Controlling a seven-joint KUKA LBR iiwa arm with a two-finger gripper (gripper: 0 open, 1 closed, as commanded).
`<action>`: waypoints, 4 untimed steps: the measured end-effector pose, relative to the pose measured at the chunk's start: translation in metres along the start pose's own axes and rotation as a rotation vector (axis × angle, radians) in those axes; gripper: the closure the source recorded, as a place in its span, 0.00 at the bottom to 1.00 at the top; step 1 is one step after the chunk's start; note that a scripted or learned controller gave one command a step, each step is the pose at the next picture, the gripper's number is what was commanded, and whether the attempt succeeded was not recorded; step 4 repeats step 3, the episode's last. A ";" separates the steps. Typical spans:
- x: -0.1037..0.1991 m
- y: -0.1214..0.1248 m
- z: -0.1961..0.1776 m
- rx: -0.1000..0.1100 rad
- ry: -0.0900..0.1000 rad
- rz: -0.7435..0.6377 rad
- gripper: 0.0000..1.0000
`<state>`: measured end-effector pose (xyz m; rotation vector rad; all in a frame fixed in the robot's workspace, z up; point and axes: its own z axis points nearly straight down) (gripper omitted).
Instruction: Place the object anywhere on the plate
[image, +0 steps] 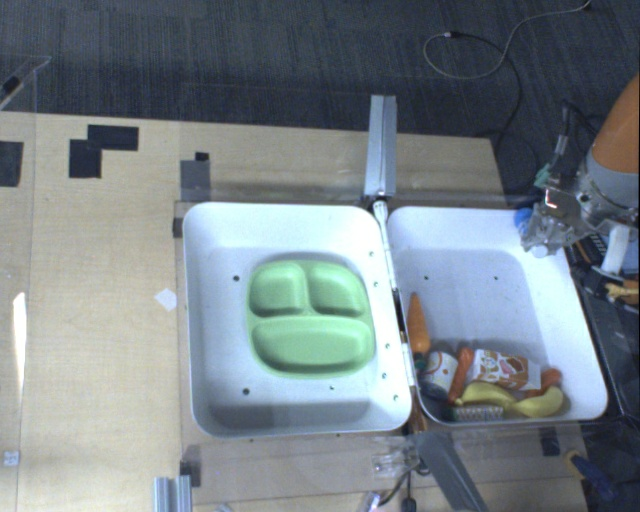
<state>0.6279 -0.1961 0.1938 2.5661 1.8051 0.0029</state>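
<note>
Single overhead view. Arm (612, 150) enters at the right edge, orange band visible above the wrist. The jaws (548, 232) sit over the upper right corner of the right bin (480, 270), at its rim. Whether the jaws are apart or together: cannot tell, the end of the tool is small and blurred. Nothing can be made out between them.

Objects all lie well away from the jaws, down-view and to their left, bunched along the lower wall of the right bin. A carrot (417, 325) lies against that bin's left wall, roughly lengthwise along it. Below it, touching or overlapping one another: a small printed packet (500, 368), a banana (520, 402) lying across the bottom edge, and a dark-and-white item (437, 375) that is too small to identify. Which of these is the task object cannot be told from the view; all are in the right bin, none on the plate.

The green plate (308, 316), three compartments, lies flat near the middle of the left bin (215, 300), far to the left of the jaws across the divider between bins. Both bins rest on the wooden tabletop (90, 300).
</note>
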 end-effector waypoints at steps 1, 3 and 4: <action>0.047 -0.050 0.010 0.001 0.002 -0.184 1.00; 0.145 -0.018 -0.131 -0.002 0.002 -0.066 1.00; 0.145 -0.018 -0.131 -0.002 0.002 -0.066 1.00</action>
